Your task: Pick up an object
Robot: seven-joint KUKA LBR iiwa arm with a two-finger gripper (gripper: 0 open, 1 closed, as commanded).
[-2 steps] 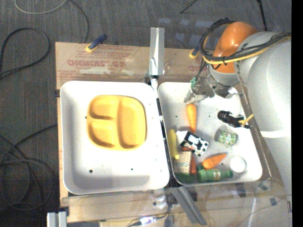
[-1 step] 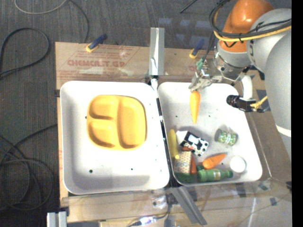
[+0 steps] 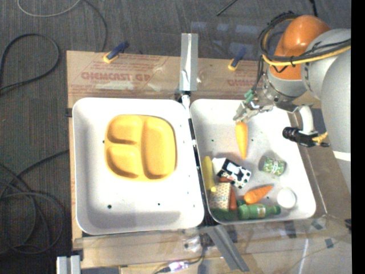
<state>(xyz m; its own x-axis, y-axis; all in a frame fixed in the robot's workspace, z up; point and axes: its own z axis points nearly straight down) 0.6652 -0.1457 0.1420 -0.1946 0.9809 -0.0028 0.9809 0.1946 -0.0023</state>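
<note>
Green bottle (image 3: 259,211) at right bin's (image 3: 308,178) lower edge, carrot (image 3: 242,138) hanging clenched in gripper (image 3: 244,113) at upper right, yellow tray (image 3: 141,147) in left bin (image 3: 91,170).

Two white bins (image 3: 85,170), one yellow tray (image 3: 141,146), two carrots (image 3: 242,138).

"CHEMCAST GP" on brown board (image 3: 114,79)

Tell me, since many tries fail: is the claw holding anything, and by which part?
It appears so: the claw meets the upper end of an orange carrot, which hangs below it over the right bin.
</note>
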